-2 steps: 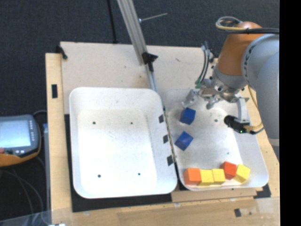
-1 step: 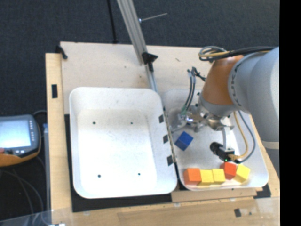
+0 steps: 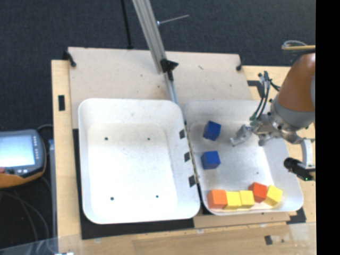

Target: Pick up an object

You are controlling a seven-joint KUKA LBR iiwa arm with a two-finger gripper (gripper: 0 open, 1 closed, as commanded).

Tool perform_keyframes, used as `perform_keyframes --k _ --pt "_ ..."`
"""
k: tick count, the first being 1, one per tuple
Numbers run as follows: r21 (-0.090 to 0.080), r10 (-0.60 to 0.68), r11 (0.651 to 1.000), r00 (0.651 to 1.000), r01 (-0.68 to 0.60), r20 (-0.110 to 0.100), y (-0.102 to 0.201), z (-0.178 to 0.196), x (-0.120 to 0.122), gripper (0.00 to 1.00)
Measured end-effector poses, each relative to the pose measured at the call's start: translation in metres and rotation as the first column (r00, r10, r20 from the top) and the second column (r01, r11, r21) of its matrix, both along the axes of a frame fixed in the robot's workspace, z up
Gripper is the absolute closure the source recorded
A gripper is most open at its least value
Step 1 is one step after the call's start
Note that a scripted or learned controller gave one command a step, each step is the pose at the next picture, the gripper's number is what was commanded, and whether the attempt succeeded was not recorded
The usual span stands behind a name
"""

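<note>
You have two white bins on the bench. The left bin (image 3: 133, 158) holds no blocks, so every candidate lies in the right bin (image 3: 236, 116).

The gripper (image 3: 249, 134) hangs above the right bin's upper half, likely staged for a descent. Its finger spread cannot be told, and nothing is visibly held.

Count seven blocks:
- two blue: upper blue block (image 3: 212, 130), lower blue block (image 3: 211, 159), each standing apart, the upper nearer the gripper;
- three yellow (image 3: 240, 198);
- two orange (image 3: 217, 197).

Yellow and orange crowd the near wall.
</note>
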State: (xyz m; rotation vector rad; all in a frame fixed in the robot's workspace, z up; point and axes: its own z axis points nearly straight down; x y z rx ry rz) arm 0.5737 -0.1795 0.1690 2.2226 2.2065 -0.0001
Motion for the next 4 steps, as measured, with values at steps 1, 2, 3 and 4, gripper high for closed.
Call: perform_keyframes --k 1,2,3,4 --pt "0.006 0.014 1.0 1.0 -0.014 0.002 0.031 -0.046 0.082 0.0" --pt "0.005 0.004 1.0 1.0 -0.004 -0.005 0.02 -0.071 -0.027 0.0" --pt "0.004 0.013 1.0 1.0 -0.013 0.007 0.038 0.022 0.044 0.0" --pt "0.006 0.002 1.0 1.0 -0.002 -0.015 -0.001 -0.041 -0.044 0.0"
